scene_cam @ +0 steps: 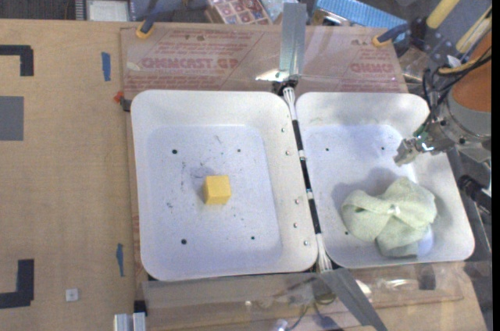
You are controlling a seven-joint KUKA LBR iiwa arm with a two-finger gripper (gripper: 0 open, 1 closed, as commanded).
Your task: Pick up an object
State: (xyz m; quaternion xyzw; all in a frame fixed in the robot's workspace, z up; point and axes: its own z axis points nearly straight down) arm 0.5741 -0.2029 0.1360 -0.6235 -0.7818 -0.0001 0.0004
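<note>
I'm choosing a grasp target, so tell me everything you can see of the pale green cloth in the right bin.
The pale green cloth looks like soft, crumpled fabric, bunched into a loose heap with folds and what may be a knot near its middle. It lies on the floor of the right bin, in the near right corner, reaching close to the bin's wall there. A greyer patch shows at its near edge. The end effector is above and beyond it, apart from it.
</note>
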